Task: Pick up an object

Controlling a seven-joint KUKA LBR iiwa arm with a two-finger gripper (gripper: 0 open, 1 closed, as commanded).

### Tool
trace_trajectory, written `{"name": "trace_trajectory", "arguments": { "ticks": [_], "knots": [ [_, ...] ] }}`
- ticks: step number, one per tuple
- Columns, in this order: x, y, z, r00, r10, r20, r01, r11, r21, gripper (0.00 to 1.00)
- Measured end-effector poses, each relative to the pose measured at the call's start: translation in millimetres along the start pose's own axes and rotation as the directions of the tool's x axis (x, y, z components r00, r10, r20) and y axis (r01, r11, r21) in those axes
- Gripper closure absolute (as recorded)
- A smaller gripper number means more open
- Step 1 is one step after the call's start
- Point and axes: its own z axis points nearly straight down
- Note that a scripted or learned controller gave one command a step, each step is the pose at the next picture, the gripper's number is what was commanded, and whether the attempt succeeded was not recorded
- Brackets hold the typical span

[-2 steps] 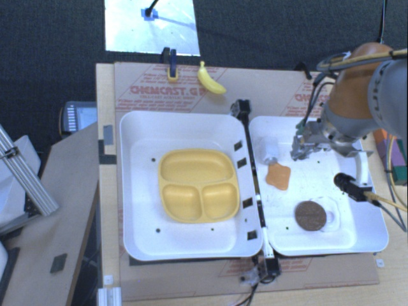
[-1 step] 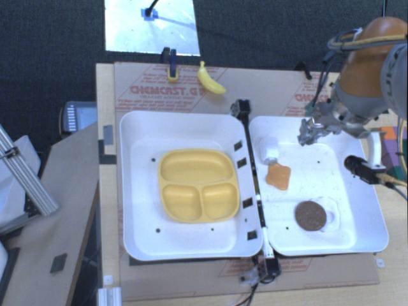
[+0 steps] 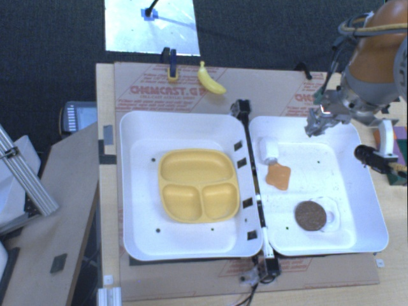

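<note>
My gripper [image 3: 317,127] hangs over the right bin's [image 3: 363,190] far rim; I cannot tell its state. The orange wedge [image 3: 278,176] looks light and stiff, so I'd pinch its flat sides.

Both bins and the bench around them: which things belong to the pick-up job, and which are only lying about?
For the job:
gripper
orange wedge-shaped piece
brown round disc
small white object

Lying about:
yellow divided tray in the left bin
toy banana on the bench
yellow clamp
</note>
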Motion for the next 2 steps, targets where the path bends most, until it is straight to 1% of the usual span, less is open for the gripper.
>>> {"name": "trace_trajectory", "arguments": {
  "ticks": [1, 2],
  "knots": [
    [46.8, -2.2, 13.3, 1.000, -0.003, -0.002, 0.003, 1.000, 0.005, 1.00],
    [95.5, 6.6, 26.9, 1.000, -0.003, -0.002, 0.003, 1.000, 0.005, 1.00]
  ]
}}
